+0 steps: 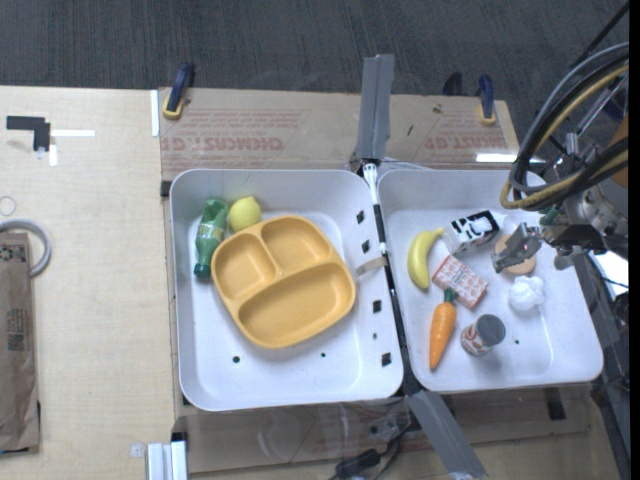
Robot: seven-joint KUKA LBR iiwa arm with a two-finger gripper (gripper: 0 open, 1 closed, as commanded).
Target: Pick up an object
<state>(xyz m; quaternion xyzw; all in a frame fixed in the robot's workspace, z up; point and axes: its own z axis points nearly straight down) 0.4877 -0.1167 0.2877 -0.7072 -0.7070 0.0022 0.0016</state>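
The right bin (560,363) holds a banana (424,258), a carrot (441,333), a pink patterned packet (460,281), a black-and-white box (473,229), a white crumpled lump (526,293) and a small can (484,334). My gripper (517,250) hangs low over the bin's upper right part, just right of the black-and-white box and above the white lump. A tan shape lies right under it; I cannot tell what that shape is or whether it is touched.
The left bin (200,368) holds a yellow divided plate (285,280), a green bottle (209,236) and a lemon (244,213). Cables (560,118) and the arm crowd the right side. A grey bar (375,108) stands behind the divider between the bins.
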